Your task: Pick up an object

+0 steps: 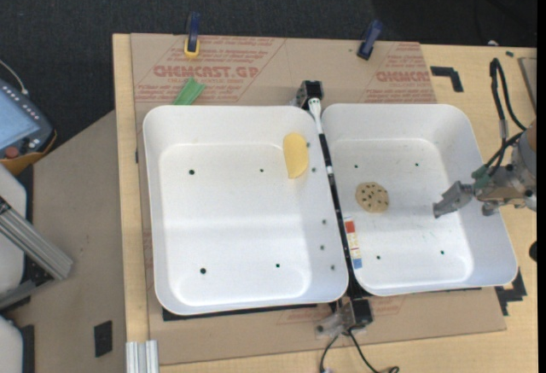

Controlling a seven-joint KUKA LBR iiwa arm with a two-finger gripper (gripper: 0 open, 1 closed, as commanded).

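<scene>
Two white bins sit side by side on the bench, and each holds one loose thing. A round speckled cookie [372, 196] lies flat in the right bin [401, 118], near that bin's left wall and about midway between its far and near edges. A yellow slice [296, 155] lies in the left bin [222, 117], close to its right wall and toward the far edge.

The gripper [450, 201] hangs at the right bin's right edge, reaching in over the rim at a slant, well apart from the cookie. Nothing sits between its fingers; whether they are spread or pressed together I cannot tell at this size and angle.

The cookie looks the likelier target, being in the bin the arm is already over. The risks follow from its shape and place. It is thin and flat on a smooth floor, so fingers that come down slightly off could skate over it or push it sideways instead of closing on it. It also rests close to the left wall, so one finger might strike the wall or the divider strip [331, 192] between the bins. A hard squeeze could break it.
</scene>
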